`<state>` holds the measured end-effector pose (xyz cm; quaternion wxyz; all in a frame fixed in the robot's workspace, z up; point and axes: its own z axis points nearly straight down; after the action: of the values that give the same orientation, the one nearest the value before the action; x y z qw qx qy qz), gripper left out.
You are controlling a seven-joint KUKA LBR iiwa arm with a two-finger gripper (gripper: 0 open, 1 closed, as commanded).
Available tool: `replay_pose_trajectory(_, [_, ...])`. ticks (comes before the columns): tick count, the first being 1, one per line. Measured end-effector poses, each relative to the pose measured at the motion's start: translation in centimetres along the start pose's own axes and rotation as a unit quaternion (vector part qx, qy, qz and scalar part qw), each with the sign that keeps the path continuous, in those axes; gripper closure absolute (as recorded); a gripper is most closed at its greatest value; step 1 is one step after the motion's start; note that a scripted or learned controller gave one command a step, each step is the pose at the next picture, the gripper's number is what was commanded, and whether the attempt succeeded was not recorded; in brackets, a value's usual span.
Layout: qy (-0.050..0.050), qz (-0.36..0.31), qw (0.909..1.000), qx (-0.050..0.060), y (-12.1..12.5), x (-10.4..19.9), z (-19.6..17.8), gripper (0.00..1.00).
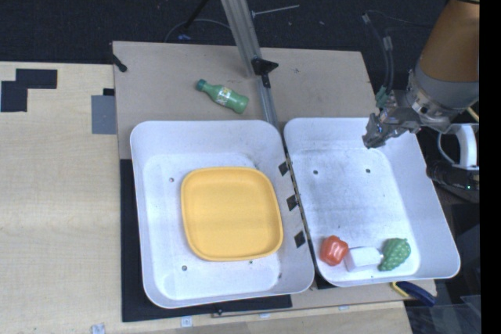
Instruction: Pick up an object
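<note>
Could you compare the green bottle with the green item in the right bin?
The green bottle lies on its side on the bench behind the left bin; the green bumpy item sits in the right bin's near corner beside a white block. The bottle is slim and labelled, the item squat and lumpy. Both are green.

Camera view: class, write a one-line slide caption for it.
End effector over right bin's far edge; red, white, green items near; yellow plate in left bin.

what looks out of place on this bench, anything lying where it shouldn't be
The green bottle lies on its side on the bench, outside both bins, beyond the left bin that holds the yellow plate. The red, white and green items sit crowded in the near corner of the right bin. Nothing looks spilled or damaged.
</note>
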<state>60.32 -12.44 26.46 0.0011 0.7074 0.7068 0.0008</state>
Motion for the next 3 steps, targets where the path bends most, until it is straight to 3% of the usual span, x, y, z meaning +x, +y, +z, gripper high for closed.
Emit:
replay_pose_trajectory(1, [0.001, -0.002, 1.0000, 0.002, 0.1, 5.4, 1.5, 1.00])
replay_pose_trajectory(3, [0.000, -0.002, 1.0000, 0.001, -2.2, 15.4, 2.2, 1.00])
